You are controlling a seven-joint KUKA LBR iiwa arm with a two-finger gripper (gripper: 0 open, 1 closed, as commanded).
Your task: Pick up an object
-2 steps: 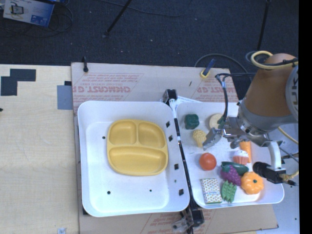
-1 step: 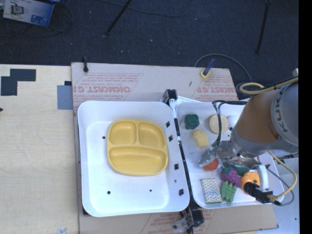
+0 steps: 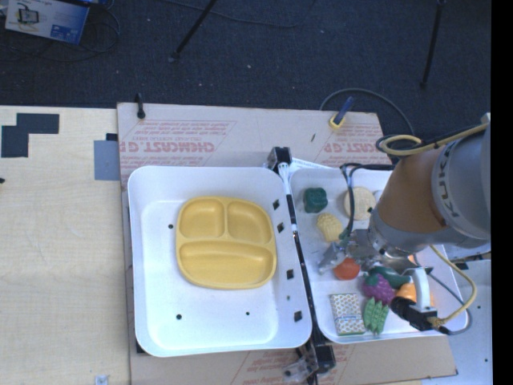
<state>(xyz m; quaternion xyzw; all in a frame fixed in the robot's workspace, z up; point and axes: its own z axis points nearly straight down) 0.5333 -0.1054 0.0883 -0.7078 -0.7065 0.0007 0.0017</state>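
- The gripper (image 3: 335, 255) is low in the right bin (image 3: 321, 327), near that bin's left wall; whether its jaws are apart or together I cannot tell.
- The red object (image 3: 346, 269) lies just beside it, with the yellow corn (image 3: 329, 227) near.
- Nothing looks lifted yet; grasp and lift remain.

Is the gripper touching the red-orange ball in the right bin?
Cannot tell. In the camera view the gripper meets the red-orange ball in outline, but the slant hides any height gap.
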